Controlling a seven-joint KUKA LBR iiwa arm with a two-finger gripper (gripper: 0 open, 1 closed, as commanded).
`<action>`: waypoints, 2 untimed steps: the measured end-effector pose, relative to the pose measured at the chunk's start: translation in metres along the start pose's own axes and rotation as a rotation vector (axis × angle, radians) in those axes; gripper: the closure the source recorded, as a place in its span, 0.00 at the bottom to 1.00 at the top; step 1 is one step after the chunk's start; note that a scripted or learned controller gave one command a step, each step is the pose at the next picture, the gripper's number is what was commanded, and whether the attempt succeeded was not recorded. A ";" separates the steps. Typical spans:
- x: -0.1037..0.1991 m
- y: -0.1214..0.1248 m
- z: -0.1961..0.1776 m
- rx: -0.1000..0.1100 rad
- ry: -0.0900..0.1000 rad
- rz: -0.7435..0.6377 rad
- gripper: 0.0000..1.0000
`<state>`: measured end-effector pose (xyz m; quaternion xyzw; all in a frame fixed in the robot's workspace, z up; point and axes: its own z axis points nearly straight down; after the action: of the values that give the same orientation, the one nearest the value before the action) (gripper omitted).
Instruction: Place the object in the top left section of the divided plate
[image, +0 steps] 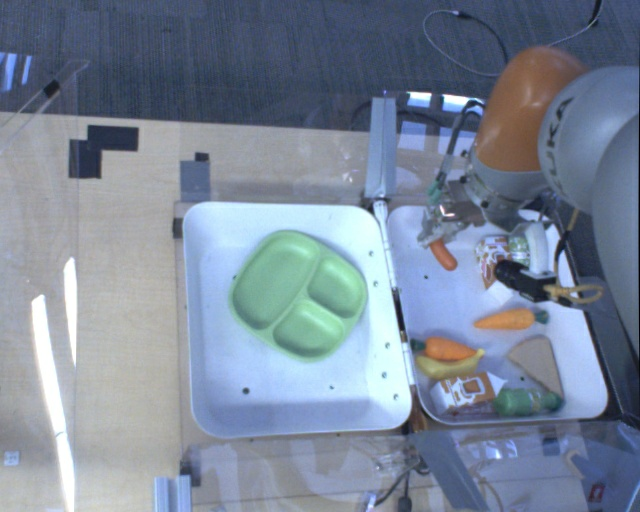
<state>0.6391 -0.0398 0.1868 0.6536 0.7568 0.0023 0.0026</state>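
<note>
The arm (590, 120) is reaching in over the right bin (455, 300), and the gripper (436, 228) is hanging low at that bin's upper left part, right above a small orange sausage-shaped piece (444, 256). The piece's upper end is lying just beneath the gripper's tip, touching it or nearly so. From this slanted view, how wide the gripper is standing and whether it is clasping the piece cannot be told. Since the gripper is sitting on it, that piece is most likely the object being aimed at, and the step in hand is looking like the pick rather than the carry. The piece is lying in the right bin, well apart from the green plate (285, 238), which is resting turned at an angle in the middle of the left bin (230, 380). A carrot (510, 319) and a crinkled packet (492, 256) are lying near the piece, so the grasp is calling for a clean closure on the piece alone. After that the move is calling for a lift clear of the wall between the bins, a sweep leftward, and a release over the plate's large compartment at its upper left, not the two smaller ones on its right side.
</note>
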 end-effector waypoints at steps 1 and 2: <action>0.083 0.008 0.001 0.002 0.002 0.147 1.00; 0.175 0.017 0.040 0.003 0.003 0.022 1.00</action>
<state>0.6306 0.1356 0.1470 0.6619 0.7496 0.0021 0.0006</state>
